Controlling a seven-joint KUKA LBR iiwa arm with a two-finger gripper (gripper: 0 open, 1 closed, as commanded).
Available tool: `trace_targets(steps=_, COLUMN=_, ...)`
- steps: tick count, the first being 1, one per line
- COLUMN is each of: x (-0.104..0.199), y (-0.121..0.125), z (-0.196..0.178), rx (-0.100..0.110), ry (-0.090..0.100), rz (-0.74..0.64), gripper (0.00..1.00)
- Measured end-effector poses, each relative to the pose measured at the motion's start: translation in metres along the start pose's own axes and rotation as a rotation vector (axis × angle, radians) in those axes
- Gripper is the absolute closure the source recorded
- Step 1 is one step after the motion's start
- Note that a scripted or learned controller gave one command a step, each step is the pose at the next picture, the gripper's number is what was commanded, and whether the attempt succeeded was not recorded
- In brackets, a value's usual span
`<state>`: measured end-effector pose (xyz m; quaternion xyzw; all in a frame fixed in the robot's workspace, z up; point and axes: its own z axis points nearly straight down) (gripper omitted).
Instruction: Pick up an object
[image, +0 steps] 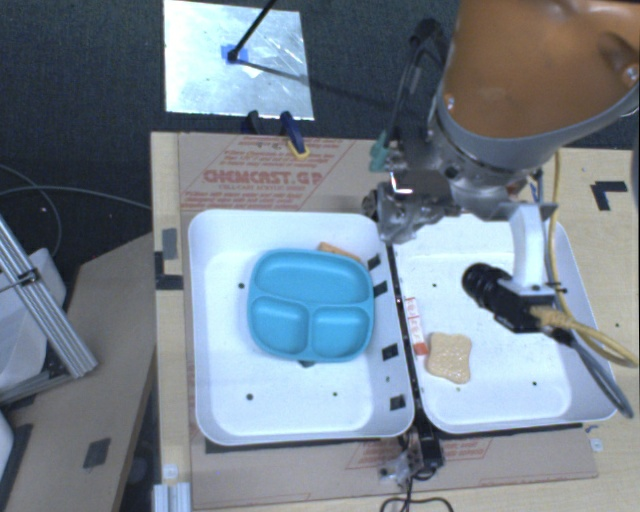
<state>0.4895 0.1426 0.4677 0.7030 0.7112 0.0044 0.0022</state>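
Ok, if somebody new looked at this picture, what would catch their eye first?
The bright blue divided tray sits in the middle of the left bin and stands out most. The big grey and orange arm looms at the upper right, its gripper at the far end of the seam between the bins. A small tan toast-like piece lies in the right bin, close to that seam.

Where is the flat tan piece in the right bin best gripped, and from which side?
Probably from straight above, pinching the tan piece across its far and near edges. It lies flat on the right bin floor, so no side approach gets under it, and one edge sits close to the centre divider, leaving little room there.
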Motion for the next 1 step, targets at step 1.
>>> trace_targets(steps=1, x=-0.0047, y=-0.0033, z=0.0333, rx=0.010, ry=-0.004, rz=0.012, gripper=1.00)
